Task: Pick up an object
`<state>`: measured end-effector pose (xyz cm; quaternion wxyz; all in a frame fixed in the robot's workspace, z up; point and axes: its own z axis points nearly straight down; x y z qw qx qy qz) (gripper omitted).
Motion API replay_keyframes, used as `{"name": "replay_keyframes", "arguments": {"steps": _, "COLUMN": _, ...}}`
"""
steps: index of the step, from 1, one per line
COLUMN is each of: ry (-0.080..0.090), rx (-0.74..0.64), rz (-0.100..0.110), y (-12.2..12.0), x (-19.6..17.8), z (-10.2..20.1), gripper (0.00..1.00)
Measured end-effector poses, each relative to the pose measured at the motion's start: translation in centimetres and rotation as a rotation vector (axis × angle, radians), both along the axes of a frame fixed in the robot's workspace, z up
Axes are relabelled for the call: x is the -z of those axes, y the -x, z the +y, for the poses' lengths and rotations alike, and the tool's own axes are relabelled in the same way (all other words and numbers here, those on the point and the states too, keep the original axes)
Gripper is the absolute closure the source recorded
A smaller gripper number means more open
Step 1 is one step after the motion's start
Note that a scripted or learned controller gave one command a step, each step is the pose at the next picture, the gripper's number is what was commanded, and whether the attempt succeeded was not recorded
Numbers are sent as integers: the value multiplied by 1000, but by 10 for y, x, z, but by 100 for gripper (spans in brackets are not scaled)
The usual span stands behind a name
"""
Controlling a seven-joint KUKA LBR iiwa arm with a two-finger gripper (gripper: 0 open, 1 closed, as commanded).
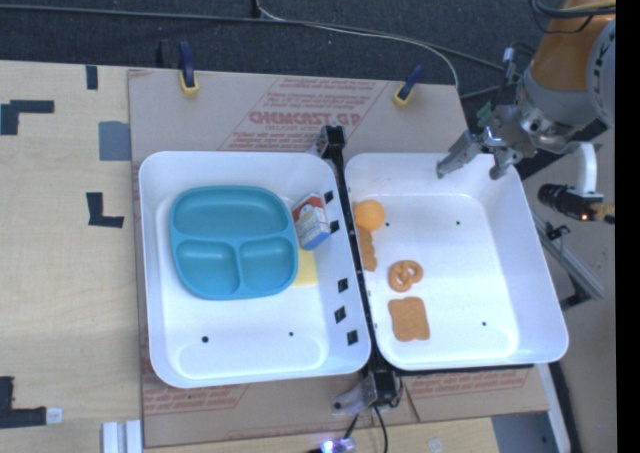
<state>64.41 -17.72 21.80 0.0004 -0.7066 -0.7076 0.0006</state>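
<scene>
1. The arm (575, 51) is cut off by the picture's right edge and top, so only its wrist end and part of the orange band show.
2. A yellow flat thing (307, 269) lies mostly hidden under the blue divided tray (234, 241); only a corner strip shows, and what it is cannot be told.
3. The small carton (312, 220) leans on the tray's rim; its printing is too small to read.
4. A brown piece (368, 252) by the divider between the bins is too small to identify.
5. The tool (478, 159) shows two fingers spread apart, blurred at their tips.
</scene>
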Motion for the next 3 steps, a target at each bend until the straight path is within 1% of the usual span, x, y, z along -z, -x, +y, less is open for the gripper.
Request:
{"name": "replay_keyframes", "arguments": {"steps": 1, "ry": 0, "rx": 0, "rz": 0, "y": 0, "x": 0, "z": 0, "gripper": 0}}
{"name": "replay_keyframes", "arguments": {"steps": 3, "ry": 0, "rx": -1, "rz": 4, "y": -1, "x": 87, "z": 10, "gripper": 0}}
